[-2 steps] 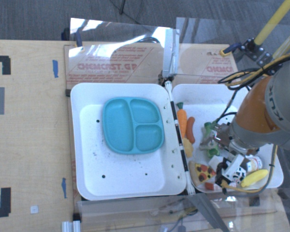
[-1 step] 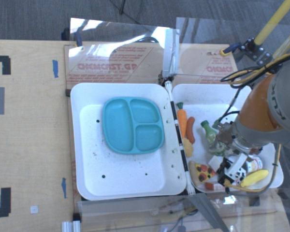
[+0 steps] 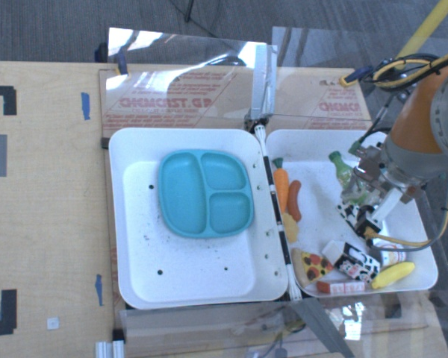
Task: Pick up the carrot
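Note:
The carrot [image 3: 281, 186], orange with a green top, lies lengthwise against the left wall of the right bin [image 3: 313, 146], its top pointing to the back. My gripper [image 3: 355, 198] hangs over the right half of that bin, well to the right of the carrot and apart from it. A green toy [image 3: 340, 167] sits just behind and left of the gripper. Nothing shows between the carrot and the gripper but the bin floor and a sausage.
A brown-orange sausage [image 3: 293, 201] lies right beside the carrot. At the right bin's front are a pizza slice [image 3: 311, 263], a cow-patterned box [image 3: 358, 262], a banana [image 3: 393, 274] and a red bar [image 3: 336, 286]. A teal divided plate [image 3: 206, 193] rests in the left bin [image 3: 134, 222].

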Available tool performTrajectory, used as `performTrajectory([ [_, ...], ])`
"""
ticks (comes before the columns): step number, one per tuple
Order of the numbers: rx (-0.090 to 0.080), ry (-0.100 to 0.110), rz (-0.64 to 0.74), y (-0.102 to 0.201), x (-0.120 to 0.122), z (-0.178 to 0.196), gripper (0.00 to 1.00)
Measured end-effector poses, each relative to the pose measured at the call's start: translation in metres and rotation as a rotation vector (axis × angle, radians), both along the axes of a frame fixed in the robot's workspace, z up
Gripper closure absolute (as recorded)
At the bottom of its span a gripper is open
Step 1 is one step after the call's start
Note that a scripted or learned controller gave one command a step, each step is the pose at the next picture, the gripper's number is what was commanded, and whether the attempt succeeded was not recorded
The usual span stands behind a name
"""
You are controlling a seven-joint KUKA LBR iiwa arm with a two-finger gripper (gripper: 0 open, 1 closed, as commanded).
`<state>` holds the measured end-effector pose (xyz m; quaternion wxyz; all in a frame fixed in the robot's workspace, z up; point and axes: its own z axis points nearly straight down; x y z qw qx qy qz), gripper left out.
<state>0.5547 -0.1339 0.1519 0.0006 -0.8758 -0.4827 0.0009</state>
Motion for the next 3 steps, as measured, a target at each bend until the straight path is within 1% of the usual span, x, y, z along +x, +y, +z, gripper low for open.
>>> performTrajectory([
  [1,0.002,0.003,0.111,0.039,-0.067,0.051,1.0],
  [2,-0.001,-0.003,0.5,0.008,-0.029,0.17,1.0],
  [3,0.002,0.0,0.568,0.031,-0.076,0.042,1.0],
])
